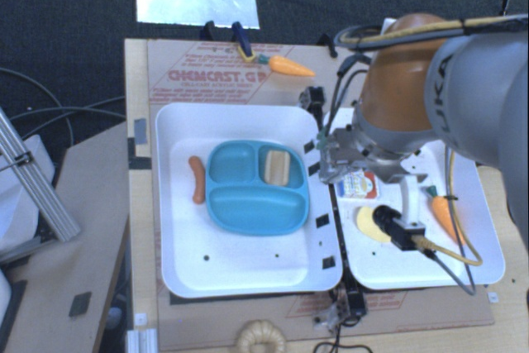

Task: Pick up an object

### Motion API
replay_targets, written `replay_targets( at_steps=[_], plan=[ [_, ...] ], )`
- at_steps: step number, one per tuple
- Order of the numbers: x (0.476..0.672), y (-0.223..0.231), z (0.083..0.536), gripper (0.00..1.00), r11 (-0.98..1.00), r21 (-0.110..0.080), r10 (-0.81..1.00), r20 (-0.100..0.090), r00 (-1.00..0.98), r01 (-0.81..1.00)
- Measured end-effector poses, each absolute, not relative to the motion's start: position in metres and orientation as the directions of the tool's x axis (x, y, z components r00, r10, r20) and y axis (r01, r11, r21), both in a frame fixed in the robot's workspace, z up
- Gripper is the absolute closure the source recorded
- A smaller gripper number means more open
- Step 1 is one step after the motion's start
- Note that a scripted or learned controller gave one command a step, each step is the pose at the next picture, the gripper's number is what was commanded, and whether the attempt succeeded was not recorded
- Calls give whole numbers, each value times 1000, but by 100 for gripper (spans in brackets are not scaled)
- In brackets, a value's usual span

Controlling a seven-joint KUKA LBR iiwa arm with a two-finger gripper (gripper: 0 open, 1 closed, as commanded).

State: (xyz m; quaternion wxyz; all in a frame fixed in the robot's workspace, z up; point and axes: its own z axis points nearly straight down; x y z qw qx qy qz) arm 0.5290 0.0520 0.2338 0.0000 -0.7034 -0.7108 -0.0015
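My gripper (pixel 334 164) hangs under the orange-banded wrist, over the inner edge of the right bin (pixel 479 260), close to the wall between the bins. Just beside and below it lies a small white carton with red and blue print (pixel 358 185). A yellow round piece (pixel 366 224) lies in front of the carton, partly under a black cable plug. An orange carrot (pixel 444 216) lies at the bin's right side. In the left bin (pixel 248 269) a blue divided plate (pixel 252 194) holds a tan bread slice (pixel 277 169). A red sausage (pixel 197 178) lies left of the plate.
A second carrot (pixel 289 66) and a blue-handled tool (pixel 242 39) lie on the cardboard behind the bins. A beige ring (pixel 264 337) sits at the bench's front edge. The arm's bulk covers the back of the right bin. Cables trail across its front.
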Motion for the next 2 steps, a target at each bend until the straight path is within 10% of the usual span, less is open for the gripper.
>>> replay_targets(
  at_steps=[2],
  plan=[
    [517, 75, 217, 100, 1, 0, 1000, 0, -1, 1000]
  ],
)
